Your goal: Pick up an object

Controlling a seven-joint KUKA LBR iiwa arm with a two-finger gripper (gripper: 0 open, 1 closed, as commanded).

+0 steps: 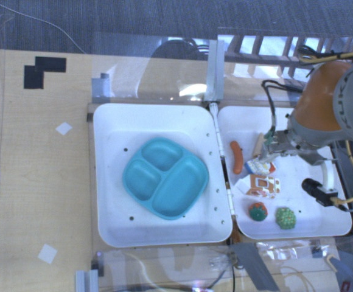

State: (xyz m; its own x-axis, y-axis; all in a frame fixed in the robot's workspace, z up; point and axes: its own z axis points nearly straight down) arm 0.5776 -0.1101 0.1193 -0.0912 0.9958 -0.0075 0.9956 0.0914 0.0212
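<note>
The right bin [322, 224] holds several small things. An orange-red sausage [237, 157] lies near its left wall, with a tan stick-like piece [259, 143] beside it. A white, blue and yellow packet [259, 166] sits just below my gripper [272, 146], which hangs low over the bin's middle, right of the sausage. Below the packet lies a white and orange carton [263, 187]. Along the front edge are a red and green ball-like fruit [258, 212] and a green broccoli-like lump [285, 218]. Nothing shows between the gripper and the packet that tells of a hold.
The left bin [109, 224] bears a blue divided plate [165, 178] at its middle. A ridge [221, 163] separates the two bins. My arm, with its orange band [322, 102], covers the right bin's far right corner.
</note>
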